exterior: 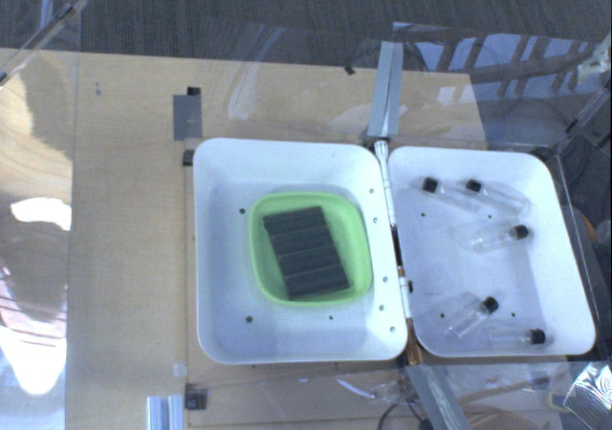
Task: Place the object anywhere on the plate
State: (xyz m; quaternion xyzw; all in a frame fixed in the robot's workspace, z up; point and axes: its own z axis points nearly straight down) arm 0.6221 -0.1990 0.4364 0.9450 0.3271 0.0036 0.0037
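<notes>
Five clear tubes lie scattered at right; slippery, they may roll from my grip before reaching the green plate.

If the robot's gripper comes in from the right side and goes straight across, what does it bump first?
Probably the right bin, at its outer wall, if it travels low. Any higher and it would clear that wall and pass over the clear tubes lying inside. The picture cannot settle the height.
</notes>
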